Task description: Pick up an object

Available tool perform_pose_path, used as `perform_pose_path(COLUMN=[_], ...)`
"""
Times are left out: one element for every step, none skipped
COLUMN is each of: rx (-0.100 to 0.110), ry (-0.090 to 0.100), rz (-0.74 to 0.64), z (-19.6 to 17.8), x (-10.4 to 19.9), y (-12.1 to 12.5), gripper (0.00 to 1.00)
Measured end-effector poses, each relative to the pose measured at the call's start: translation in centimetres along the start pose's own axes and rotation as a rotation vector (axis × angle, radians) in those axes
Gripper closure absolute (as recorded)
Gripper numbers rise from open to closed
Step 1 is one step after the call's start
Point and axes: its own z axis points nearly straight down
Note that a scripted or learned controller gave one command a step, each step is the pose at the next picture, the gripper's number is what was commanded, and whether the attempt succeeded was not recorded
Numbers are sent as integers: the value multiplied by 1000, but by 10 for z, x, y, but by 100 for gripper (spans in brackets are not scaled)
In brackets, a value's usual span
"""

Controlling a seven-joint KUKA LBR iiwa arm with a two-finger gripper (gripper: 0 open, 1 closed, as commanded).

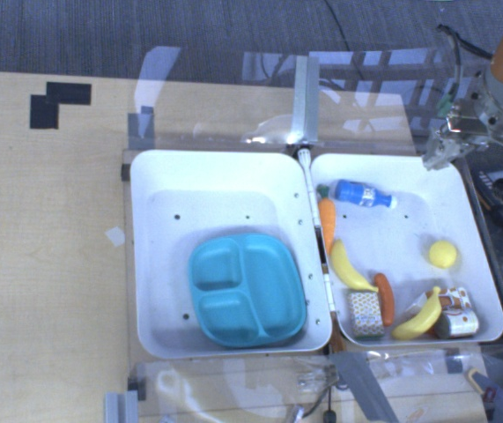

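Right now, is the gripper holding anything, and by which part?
Nothing is held. The gripper sits at the far right corner of the right bin, above its rim, with no object between its fingers; the blue bottle lies apart.

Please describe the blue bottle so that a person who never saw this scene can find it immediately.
Look at the right bin of the two white bins. The bottle lies on its side near the far wall, just beyond the carrot. It is the only blue thing in that bin, with a white label; the things near it are orange or yellow.
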Motion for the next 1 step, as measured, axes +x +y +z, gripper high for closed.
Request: perform_pose_path(rx=[2], ry=[0], rz=[-5], z=[-29], x=[14], y=[-29], gripper=[100])
